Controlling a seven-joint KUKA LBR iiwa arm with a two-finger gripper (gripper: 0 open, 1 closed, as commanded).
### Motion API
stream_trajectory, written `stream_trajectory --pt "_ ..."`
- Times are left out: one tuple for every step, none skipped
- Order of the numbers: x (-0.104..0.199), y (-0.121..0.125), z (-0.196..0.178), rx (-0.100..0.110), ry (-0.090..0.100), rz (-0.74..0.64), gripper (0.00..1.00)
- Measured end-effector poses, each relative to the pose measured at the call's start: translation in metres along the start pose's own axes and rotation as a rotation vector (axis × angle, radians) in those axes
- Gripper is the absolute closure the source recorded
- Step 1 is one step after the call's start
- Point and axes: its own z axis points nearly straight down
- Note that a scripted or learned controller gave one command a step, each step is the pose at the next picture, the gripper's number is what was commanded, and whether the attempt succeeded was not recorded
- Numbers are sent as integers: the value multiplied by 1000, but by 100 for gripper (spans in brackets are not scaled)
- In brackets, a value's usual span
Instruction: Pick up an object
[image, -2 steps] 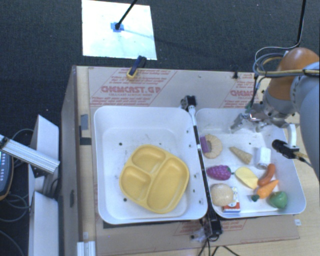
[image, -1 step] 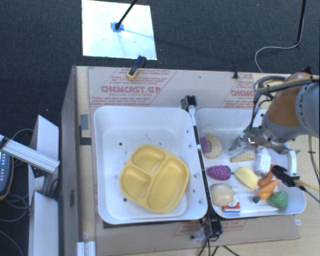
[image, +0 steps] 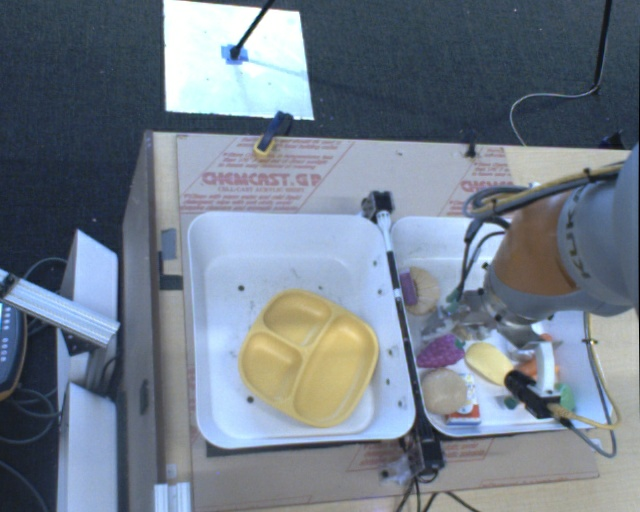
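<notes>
Camera view: grey arm (image: 560, 250) with orange band enters from right, wrist low over right bin (image: 440, 235). Gripper (image: 478, 318) down among clutter; claw state cannot tell.

Right bin holds purple bumpy piece (image: 440, 351), long axis slanting up toward right; yellow oblong piece (image: 487, 362), long axis slanting down toward right; tan round piece (image: 447, 390) near front wall; pale round piece (image: 423, 288) near divider.

Left bin (image: 215, 250): yellow divided plate (image: 308, 356), three compartments, lying flat.
</notes>
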Motion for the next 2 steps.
stream_trajectory --pt "-7 61 0 -2 -1 -1 0" --pt "-12 18 0 0 -1 2 0"
